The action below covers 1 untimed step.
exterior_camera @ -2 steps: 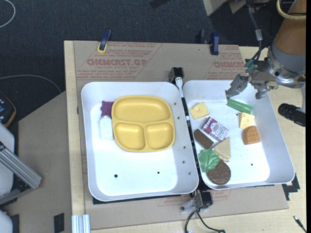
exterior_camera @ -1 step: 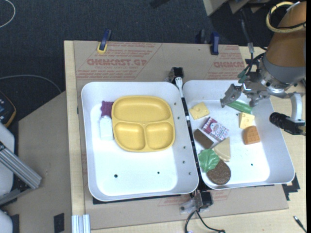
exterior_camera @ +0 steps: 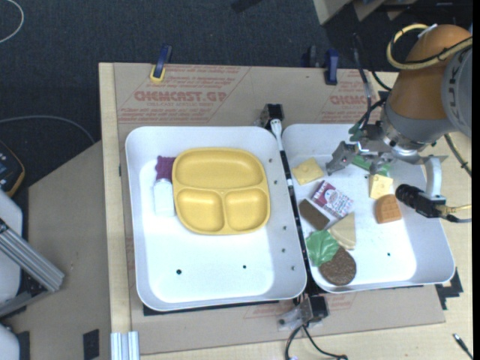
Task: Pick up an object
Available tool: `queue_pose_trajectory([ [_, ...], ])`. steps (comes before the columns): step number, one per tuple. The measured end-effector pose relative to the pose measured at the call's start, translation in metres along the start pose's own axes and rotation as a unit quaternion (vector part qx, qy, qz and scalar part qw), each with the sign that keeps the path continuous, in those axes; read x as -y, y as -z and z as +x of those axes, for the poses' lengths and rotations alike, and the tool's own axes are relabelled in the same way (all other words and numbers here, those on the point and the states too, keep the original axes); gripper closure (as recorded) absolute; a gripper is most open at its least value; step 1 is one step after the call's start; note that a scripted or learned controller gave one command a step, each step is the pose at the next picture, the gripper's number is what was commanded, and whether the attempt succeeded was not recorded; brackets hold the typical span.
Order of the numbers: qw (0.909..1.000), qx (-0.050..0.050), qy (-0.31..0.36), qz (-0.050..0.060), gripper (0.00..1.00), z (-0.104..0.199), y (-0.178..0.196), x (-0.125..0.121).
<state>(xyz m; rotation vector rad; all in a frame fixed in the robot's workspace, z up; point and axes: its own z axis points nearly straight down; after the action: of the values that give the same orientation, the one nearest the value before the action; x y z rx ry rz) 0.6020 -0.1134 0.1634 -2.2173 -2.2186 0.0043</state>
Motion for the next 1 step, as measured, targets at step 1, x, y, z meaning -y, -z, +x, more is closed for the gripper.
queue_pose_trajectory([
  [1,1.0,0.0,0.0,0.0,0.0,-0.0035,-0.0435,0.0],
])
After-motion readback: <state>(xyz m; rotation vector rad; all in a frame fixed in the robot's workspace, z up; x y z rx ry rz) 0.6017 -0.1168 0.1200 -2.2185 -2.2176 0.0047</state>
